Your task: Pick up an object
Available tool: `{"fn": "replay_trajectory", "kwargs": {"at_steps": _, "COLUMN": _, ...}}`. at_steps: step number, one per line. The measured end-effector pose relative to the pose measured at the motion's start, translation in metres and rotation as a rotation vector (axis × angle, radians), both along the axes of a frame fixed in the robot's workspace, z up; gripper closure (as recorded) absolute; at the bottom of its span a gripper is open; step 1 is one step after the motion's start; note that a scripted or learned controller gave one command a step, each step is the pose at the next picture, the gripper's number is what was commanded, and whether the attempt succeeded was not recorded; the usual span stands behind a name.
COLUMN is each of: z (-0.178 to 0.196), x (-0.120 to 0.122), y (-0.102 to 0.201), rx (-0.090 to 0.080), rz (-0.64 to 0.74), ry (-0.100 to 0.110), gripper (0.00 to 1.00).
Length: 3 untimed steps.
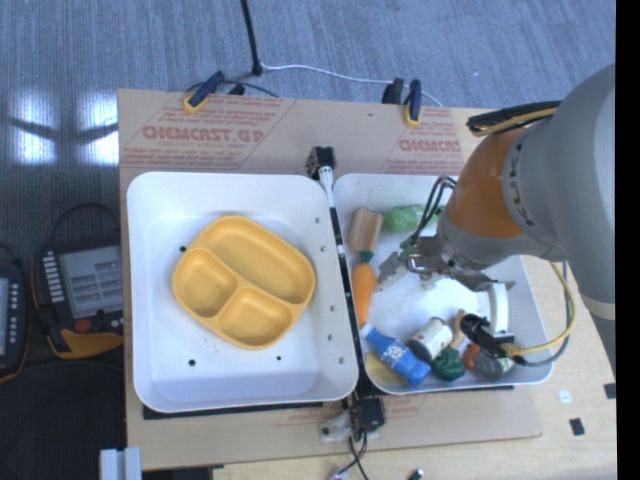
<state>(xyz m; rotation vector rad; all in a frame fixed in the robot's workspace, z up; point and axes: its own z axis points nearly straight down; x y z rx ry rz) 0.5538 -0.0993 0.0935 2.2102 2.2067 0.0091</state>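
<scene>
The pincer [432, 260] is lowered into the right bin [535, 313], near a carrot [364, 290]. Whether it is open cannot be told. A yellow tray [243, 280] is seen in the left bin [150, 208].

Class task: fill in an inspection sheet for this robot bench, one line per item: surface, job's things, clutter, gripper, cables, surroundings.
Surface: brown board with red print, bearing two shallow white plastic bins, left bin and right bin.
Job's things: in the right bin, orange toy carrot, blue wrapped packet, tan cylindrical block, green soft lump, small white jar.
Clutter: yellow three-compartment plastic tray in the left bin.
Gripper: gripper low over the right bin; finger state cannot be told.
Cables: white cable along the board's far edge; yellow clamps there.
Surroundings: grey carpet; grey handheld controller at left.
</scene>
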Motion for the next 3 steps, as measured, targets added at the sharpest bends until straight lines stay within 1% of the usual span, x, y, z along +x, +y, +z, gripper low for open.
{"fn": "replay_trajectory", "kwargs": {"at_steps": 1, "z": 0.001, "x": 0.062, "y": 0.000, "rx": 0.005, "rz": 0.003, "ry": 0.009, "gripper": 0.00}}
{"fn": "replay_trajectory", "kwargs": {"at_steps": 2, "z": 0.092, "x": 0.072, "y": 0.081, "rx": 0.008, "rz": 0.004, "ry": 0.015, "gripper": 0.00}}
{"fn": "replay_trajectory", "kwargs": {"at_steps": 3, "z": 0.075, "x": 0.062, "y": 0.060, "rx": 0.011, "rz": 0.003, "ry": 0.002, "gripper": 0.00}}
